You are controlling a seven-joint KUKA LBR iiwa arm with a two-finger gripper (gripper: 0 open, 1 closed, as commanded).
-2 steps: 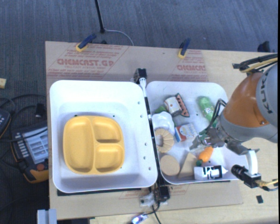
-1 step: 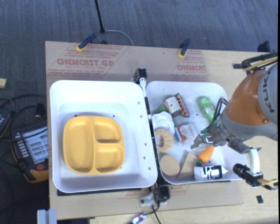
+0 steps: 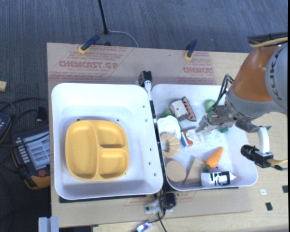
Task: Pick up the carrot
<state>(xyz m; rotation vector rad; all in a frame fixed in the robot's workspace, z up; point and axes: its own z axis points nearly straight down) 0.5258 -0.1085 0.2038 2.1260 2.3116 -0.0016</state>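
Note:
An orange carrot [image 3: 214,157] lies in the right bin [image 3: 241,173], toward its front right, just above a white bottle [image 3: 217,179]. My gripper [image 3: 209,122] hangs over the middle of that bin, up and slightly left of the carrot and apart from it. The grey arm with its orange band [image 3: 253,79] comes in from the right and hides part of the bin's far right side.
The right bin also holds a brown-and-white toy [image 3: 182,109], a green item [image 3: 210,104], a white cup [image 3: 167,125], a round wooden disc [image 3: 175,170], a ridged shell-like piece [image 3: 170,143] and a wooden block [image 3: 195,167]. The left bin [image 3: 63,100] carries a yellow compartment plate [image 3: 96,148].

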